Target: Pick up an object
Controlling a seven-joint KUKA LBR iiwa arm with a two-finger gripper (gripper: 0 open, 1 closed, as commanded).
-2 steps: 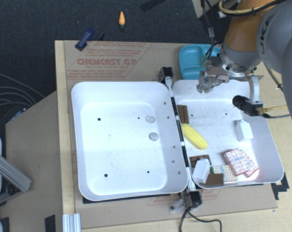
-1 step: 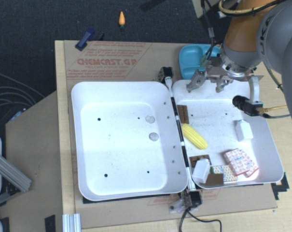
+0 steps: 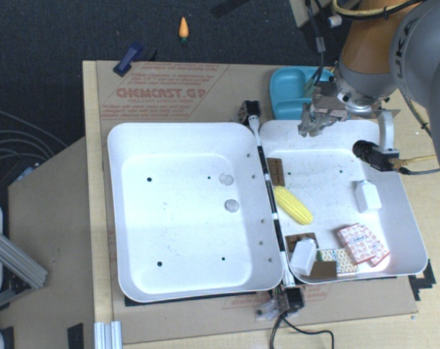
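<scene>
Brown bench (image 3: 169, 86), right bin (image 3: 329, 158) with corn (image 3: 293, 204), packets, hand (image 3: 314, 126) state unclear

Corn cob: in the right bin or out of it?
In. The corn cob lies flat on the floor of the right bin, close to its left wall, clear of the gripper up at the bin's far edge.

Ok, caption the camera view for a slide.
KUKA gripper poised over the right bin's far edge, with a corn cob and small packets lying below.
</scene>
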